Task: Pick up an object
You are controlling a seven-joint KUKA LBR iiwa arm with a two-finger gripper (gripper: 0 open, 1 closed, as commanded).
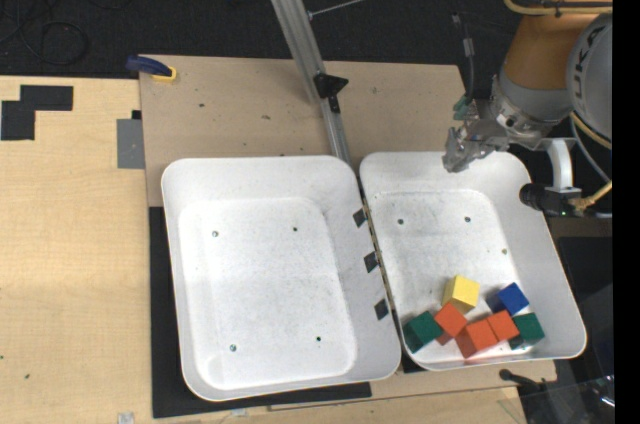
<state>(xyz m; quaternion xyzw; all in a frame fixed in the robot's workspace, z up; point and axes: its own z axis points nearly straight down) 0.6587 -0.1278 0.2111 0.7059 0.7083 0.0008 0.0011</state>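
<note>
Blocks clustered in near corner of right bin (530, 242) — yellow block (462, 292), blue block (512, 298), two green, several orange, touching one another. Pincer (460, 155) hangs over the bin's far rim, well apart from the pile, nothing seen between its tips; whether open or closed, cannot tell. Risk: tight packing against the bin wall — fingers may land on neighbours and slip off. Left bin (200, 182) sits alongside on the worktop (240, 107).

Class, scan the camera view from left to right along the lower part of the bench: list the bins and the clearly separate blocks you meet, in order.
Left bin → right bin → dark green block → yellow block → blue block
</note>
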